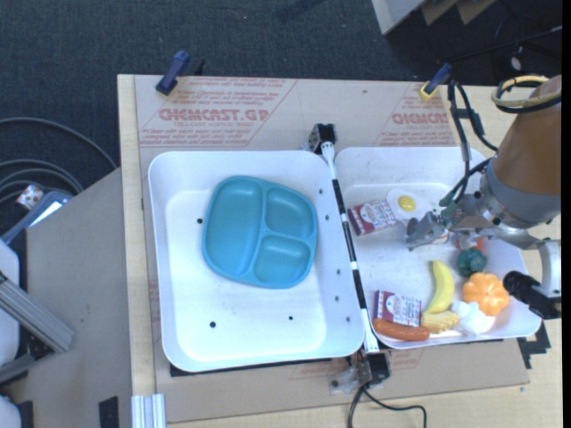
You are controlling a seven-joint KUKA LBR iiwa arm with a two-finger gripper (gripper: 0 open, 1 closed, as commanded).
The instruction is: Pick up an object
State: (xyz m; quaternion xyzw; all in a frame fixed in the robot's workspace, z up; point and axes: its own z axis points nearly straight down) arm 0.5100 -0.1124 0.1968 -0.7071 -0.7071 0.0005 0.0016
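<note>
My gripper (430,230) hangs low over the middle of the right bin (379,168), reaching in from the right. It sits just right of a red and white carton (373,217) and a fried egg toy (404,204). Below it lie a yellow banana (439,283), a small green item (470,261) and an orange pumpkin-like toy (484,292). A second red carton (397,308), a red sausage (401,331) and a white item (473,319) rest along the bin's front edge. Nothing visibly hangs from the gripper.
The left bin (178,301) bears a blue divided plate (260,232). A black clamp (322,135) joins the bins at the back, another (370,366) at the front. Cables (464,119) run down to the wrist. The arm's grey body (531,168) covers the right bin's far right corner.
</note>
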